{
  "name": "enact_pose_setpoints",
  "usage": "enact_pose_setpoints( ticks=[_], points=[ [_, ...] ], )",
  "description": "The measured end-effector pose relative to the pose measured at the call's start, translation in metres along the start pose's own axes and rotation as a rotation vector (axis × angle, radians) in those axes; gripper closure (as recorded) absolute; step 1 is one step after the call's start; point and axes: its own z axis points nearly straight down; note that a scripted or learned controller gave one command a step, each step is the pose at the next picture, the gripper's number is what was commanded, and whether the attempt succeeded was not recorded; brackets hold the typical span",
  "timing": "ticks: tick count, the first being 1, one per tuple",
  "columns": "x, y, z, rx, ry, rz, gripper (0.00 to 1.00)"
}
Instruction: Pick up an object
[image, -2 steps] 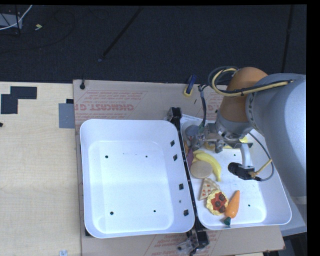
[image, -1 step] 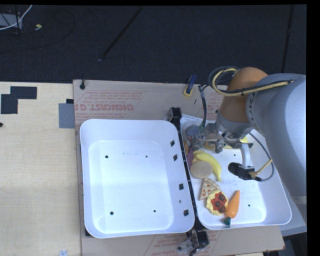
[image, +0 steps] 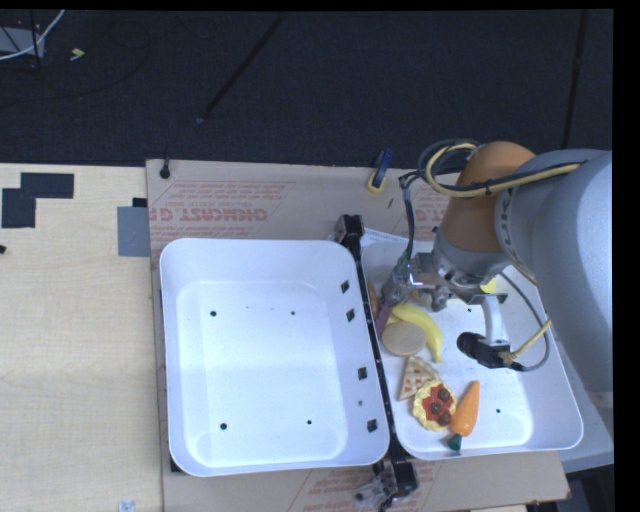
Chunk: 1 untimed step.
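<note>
My gripper (image: 408, 285) hangs low over the upper left part of the right bin (image: 540, 425), right above the top end of a yellow banana (image: 424, 327). A round tan disc (image: 402, 339) lies against the banana's left side. Below them rest a pizza slice (image: 430, 393) with red toppings and an orange carrot (image: 465, 408). A thin purple thing (image: 383, 317) sits by the bin's left wall, partly hidden by the gripper.
The left bin (image: 190, 300) stands beside the right one, with a black divider (image: 365, 330) between them. The arm's big grey body covers the right bin's far right side. A blue and yellow item (image: 379, 171) lies on the cardboard behind the bins.
</note>
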Motion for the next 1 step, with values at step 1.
enact_pose_setpoints(
  ticks=[1],
  points=[
    [0.0023, -0.0008, -0.009, 0.006, 0.007, 0.0, 1.0]
  ],
)
